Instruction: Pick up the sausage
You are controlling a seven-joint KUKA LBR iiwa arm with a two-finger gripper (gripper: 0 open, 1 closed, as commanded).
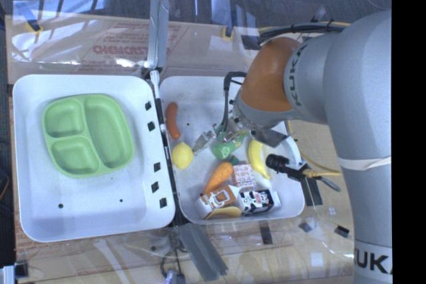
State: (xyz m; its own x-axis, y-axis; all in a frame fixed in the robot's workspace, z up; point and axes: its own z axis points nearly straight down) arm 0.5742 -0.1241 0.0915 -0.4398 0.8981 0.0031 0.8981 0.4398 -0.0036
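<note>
- Nearest to us looms the grey arm (353, 143), filling the right side, with its orange band (266, 83) above the wrist.
- Below the band we see the gripper (214, 138) low in the right bin (193, 86); one slim finger (202, 141) points left toward the lemon (182, 155), and we cannot tell whether the fingers are apart or together.
- We find the sausage (172, 120) lying free near the right bin's left wall, just above the lemon and well clear of the gripper.
- Under the wrist we make out a green item (223, 149), a banana (257, 157) and a carrot (219, 176).
- Along the front of that bin sit small cartons (256, 199) and a brown piece (219, 199).
- In the left bin (40, 209) we see a green divided plate (86, 134).
</note>
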